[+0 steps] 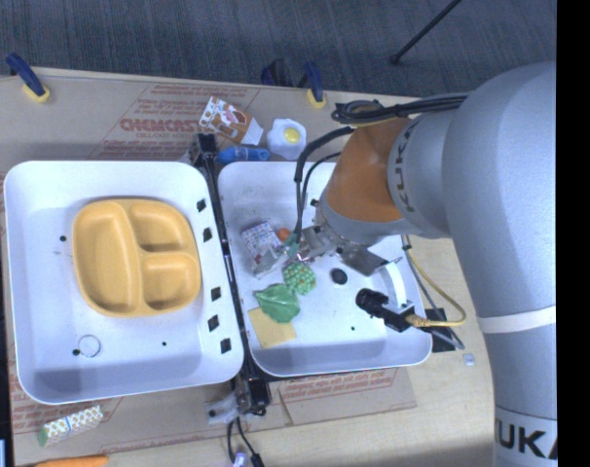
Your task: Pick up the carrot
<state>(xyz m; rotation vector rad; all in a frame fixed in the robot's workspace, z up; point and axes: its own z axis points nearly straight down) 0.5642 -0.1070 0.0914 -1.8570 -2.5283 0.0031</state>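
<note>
camera view: nearest, on the bench (346, 394) in front of the left bin (42, 343), lies a small wrapped sweet (71, 423). inside the left bin sits a yellow divided tray (137, 256), lying flat toward the bin's far half. in the right bin (334, 362), the near part holds a flat yellow square (272, 331), and a green leafy piece (277, 303) overlaps its far edge. just beyond that is a green dotted lump (299, 277), with a small dark spot (339, 277) to its right on the bin floor. the end effector (305, 251) is down in the middle of this bin, right above the dotted lump; whether it is open or closed cannot be told. the carrot (283, 233) shows as a small orange bit at the end effector's left side, between it and a crumpled packet (260, 241); most of it is hidden. beyond the bins, on the bench, lie a blue object (241, 154), a white and yellow egg-like piece (288, 136) and a printed packet (222, 117).
</note>
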